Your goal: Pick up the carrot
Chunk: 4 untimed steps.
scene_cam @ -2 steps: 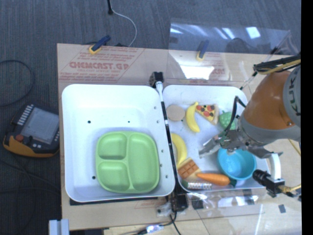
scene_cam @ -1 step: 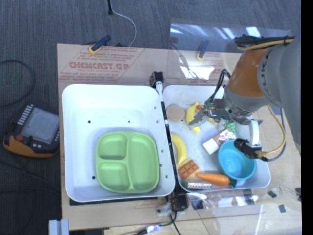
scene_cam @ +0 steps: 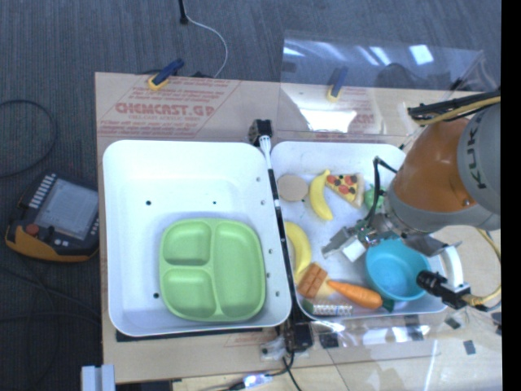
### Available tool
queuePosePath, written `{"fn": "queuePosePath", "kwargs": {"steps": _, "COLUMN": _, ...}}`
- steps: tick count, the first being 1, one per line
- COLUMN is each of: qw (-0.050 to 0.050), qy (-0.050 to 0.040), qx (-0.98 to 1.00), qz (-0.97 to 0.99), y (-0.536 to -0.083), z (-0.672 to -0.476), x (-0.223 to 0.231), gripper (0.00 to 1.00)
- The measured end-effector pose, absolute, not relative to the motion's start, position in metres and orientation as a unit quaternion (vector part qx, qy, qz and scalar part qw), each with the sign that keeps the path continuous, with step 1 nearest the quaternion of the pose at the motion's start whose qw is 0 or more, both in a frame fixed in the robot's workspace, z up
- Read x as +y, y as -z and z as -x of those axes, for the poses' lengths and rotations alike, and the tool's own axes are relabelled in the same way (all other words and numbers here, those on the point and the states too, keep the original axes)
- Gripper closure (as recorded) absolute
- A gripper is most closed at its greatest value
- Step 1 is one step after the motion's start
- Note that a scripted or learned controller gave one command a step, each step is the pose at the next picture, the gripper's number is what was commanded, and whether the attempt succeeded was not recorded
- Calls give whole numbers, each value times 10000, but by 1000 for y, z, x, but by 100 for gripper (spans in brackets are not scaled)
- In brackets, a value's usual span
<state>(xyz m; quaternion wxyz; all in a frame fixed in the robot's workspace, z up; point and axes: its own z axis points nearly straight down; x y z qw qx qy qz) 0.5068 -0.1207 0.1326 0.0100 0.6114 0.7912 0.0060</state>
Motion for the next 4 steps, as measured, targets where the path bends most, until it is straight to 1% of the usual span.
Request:
{"fn": "queuePosePath", "kwargs": {"steps": 1, "qw": 315, "qy": -59, "qx": 8423, "qz": -5380, "y": -110, "z": -502, "x": -128, "gripper": 0}}
{"fn": "queuePosePath", "kwargs": {"steps": 2, "qw": -4, "qy": 9, "qx": 7979, "qz": -6028, "y": -158, "z": -486, "x": -101, "gripper": 0}}
{"fn": "queuePosePath", "kwargs": {"steps": 3, "qw": 37, "qy": -38, "qx": 9041, "qz": -4274, "y": -92, "z": -490, "x": -105, "gripper": 0}}
{"fn": "queuePosePath", "kwargs": {"steps": 4, "qw": 51, "qy": -72, "qx": 9038, "qz": -4279, "y": -103, "z": -494, "x": -104, "gripper": 100}}
